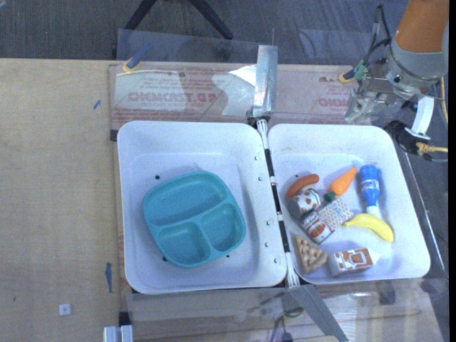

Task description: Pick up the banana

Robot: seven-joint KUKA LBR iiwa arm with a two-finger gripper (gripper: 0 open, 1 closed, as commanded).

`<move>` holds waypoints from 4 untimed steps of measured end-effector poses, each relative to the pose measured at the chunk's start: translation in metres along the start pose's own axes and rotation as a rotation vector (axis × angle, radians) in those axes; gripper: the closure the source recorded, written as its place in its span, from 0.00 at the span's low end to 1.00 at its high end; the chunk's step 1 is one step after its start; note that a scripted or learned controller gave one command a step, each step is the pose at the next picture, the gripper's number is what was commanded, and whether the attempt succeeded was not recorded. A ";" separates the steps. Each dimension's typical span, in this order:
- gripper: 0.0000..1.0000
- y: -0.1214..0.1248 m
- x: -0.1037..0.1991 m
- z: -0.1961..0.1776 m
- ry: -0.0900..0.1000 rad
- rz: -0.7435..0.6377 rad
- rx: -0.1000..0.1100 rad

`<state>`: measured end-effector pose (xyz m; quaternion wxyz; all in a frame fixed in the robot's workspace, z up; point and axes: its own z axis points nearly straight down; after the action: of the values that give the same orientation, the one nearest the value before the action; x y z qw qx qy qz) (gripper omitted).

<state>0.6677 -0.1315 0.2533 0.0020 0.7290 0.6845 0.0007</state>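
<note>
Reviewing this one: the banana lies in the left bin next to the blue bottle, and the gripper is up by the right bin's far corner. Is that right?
Not quite. The camera view shows the banana in the right bin, not the left one, which holds the teal divided plate. The rest stands: it lies next to the blue bottle, and the gripper is by the right bin's far corner.

Only text I can half read is faded red "CHEMCAST GP" on the sheet behind the bins.

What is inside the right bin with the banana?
The right bin holds the banana, a blue bottle, a carrot, a hot dog, a pizza slice and small cartons. Anything beneath them is hidden.
</note>
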 end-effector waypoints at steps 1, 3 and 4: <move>1.00 -0.016 -0.036 -0.026 -0.001 -0.353 -0.002; 1.00 0.005 -0.092 0.010 -0.001 0.062 0.000; 1.00 0.004 -0.066 0.005 0.000 0.305 0.004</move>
<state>0.6675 -0.1979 0.2484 0.0004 0.8244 0.5660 -0.0002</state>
